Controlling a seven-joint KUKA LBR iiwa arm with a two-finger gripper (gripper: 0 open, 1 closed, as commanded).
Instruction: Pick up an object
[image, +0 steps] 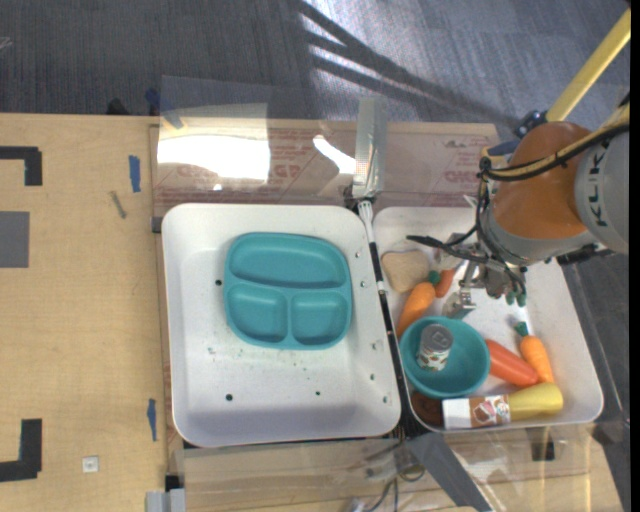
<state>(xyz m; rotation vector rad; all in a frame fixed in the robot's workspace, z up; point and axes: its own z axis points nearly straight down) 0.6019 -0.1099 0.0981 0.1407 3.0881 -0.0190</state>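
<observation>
Right bin (585, 345), carrot (416, 304) beside hand (478, 283)

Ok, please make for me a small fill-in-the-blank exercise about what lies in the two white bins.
1. The teal divided plate lies in the ____ bin.
2. The teal bowl in the right bin holds a small ____.
3. The bottle with the yellow cap lies on its ____.
4. The gripper is above the ____ bin.

Missing words: left; can; side; right
</observation>
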